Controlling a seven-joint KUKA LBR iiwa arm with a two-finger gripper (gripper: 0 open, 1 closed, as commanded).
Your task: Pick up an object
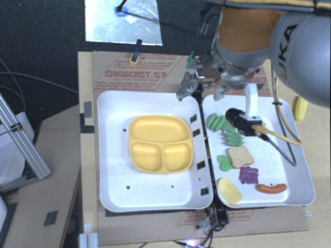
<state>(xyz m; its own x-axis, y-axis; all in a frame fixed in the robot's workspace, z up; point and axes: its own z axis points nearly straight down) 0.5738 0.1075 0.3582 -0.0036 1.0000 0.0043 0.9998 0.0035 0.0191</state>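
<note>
The pincer (202,89) hangs over the far end of the rim shared by the two bins, above no object; a straight descent would likely strike that rim and grasp nothing. Its fingers look spread with nothing between them, touching nothing I can make out. The candidates lie in the right white bin (302,182): green leafy plastic pieces (220,123) nearest, a tan toast slice (240,156) mid-bin, a purple grape cluster (249,175) and red-orange sausage (271,188) toward its near edge. A yellow divided plastic tray (159,142) fills the left white bin (111,138).

Yellow tray (159,143), purple grapes (248,175)
</note>
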